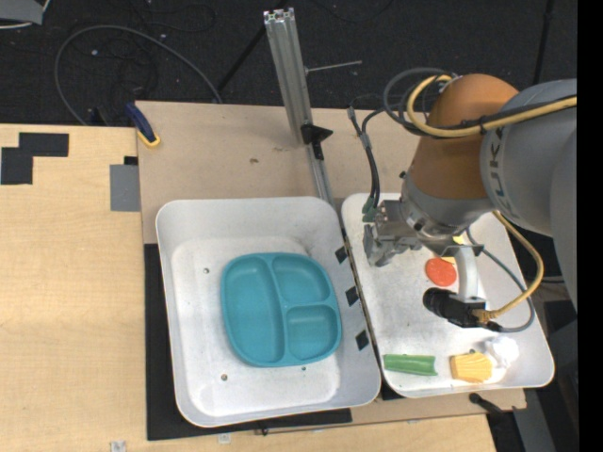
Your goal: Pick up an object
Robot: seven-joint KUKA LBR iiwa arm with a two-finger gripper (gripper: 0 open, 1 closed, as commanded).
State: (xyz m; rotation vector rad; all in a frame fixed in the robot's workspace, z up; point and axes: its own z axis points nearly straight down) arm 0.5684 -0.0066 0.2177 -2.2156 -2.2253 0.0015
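- The arm is reaching in from the right and hanging over the right bin, its orange band sitting above the wrist.
- The gripper is hovering near the right bin's upper left part, close to the edge shared with the left bin; whether it is open or closed cannot be made out, and nothing is showing between its tips.
- An orange round piece is lying just right of the gripper, partly under the wrist hardware.
- A green block and a yellow piece are lying near the right bin's front rim, apart from each other.
- Bare white floor is lying open between the gripper and the green block.
- A teal divided plate is sitting in the middle of the left bin, with bare floor all round it.
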